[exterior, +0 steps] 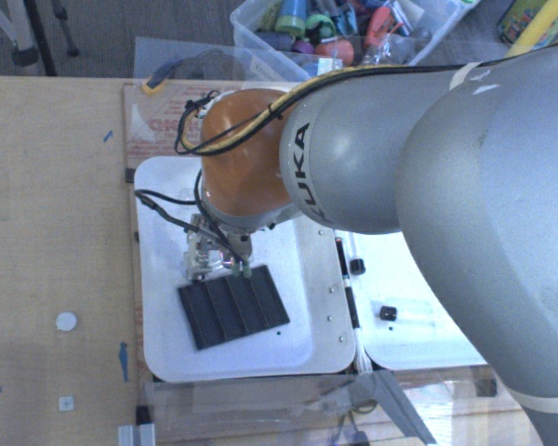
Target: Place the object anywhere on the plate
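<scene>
A grey KUKA arm reaches in from the right of the camera view, its orange band hanging over the left white bin. The gripper sits low beneath the wrist, just above the upper left corner of a dark ribbed plate that lies tilted in the lower half of that bin. Whether the jaws are open or closed cannot be told from this angle, as the wrist and black cables crowd the fingers, and nothing can be made out between them. No separate object for the plate can be picked out with certainty; a small dark speck lies on the bin floor just off the plate's right corner.

The right white bin, largely covered by the arm's bulk, holds a small black item beside a pale, clear piece. Another small black item sits near the bin's left rim, close to the divide between the two bins.

Beyond the bench, at the top of the frame, a clear plastic tub is heaped with brightly coloured toys. On the wooden bench top to the left, well apart from the bins, lies a small white disc.
</scene>
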Tool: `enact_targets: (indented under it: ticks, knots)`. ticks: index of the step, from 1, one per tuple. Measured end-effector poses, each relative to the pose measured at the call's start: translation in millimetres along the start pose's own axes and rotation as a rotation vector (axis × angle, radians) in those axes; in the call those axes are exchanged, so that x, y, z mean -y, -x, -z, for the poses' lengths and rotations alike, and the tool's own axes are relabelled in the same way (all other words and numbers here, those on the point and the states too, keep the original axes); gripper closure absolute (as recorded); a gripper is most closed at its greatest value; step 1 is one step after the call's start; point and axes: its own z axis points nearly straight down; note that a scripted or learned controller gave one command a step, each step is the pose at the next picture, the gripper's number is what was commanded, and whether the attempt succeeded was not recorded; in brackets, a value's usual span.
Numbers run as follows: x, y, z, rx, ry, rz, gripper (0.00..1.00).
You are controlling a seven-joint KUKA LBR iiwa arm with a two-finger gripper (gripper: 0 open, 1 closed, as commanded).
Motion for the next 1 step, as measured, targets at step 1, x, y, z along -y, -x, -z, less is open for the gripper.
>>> enact_targets:
  ticks: [1]
  knots:
    - [2.6,-83.6,17.6,-0.028,-0.007,0.356,1.00]
